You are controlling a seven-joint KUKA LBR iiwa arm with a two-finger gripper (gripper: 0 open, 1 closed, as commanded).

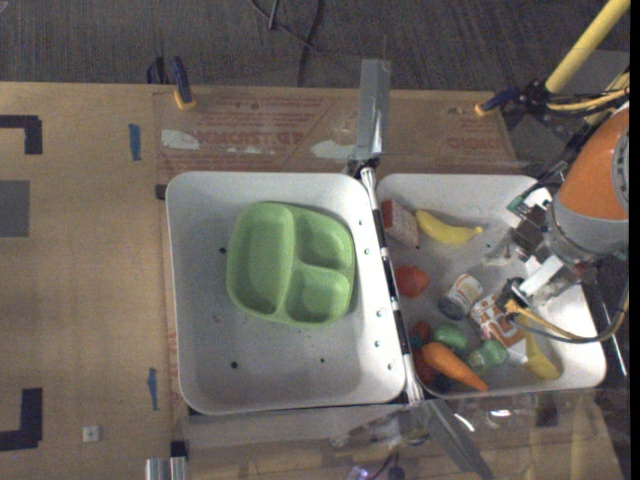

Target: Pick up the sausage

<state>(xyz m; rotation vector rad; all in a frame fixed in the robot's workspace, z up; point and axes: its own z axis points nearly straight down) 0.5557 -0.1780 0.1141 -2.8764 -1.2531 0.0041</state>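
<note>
Across the right bin (590, 363): one banana (447, 230), one carrot (455, 364), one can (462, 295); finger state unclear.

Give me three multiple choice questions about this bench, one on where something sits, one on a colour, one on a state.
1. Where is the tray?
A. left bin
B. right bin
C. on the bench outside both bins

2. What colour is the tray?
A. red
B. green
C. blue

3. What do the tray's compartments hold?
A. a carrot
B. a banana
C. nothing

Answers:
1 A, it lies in the left bin.
2 B, it is light green all over.
3 C, the carrot and banana lie in the right bin.
</note>
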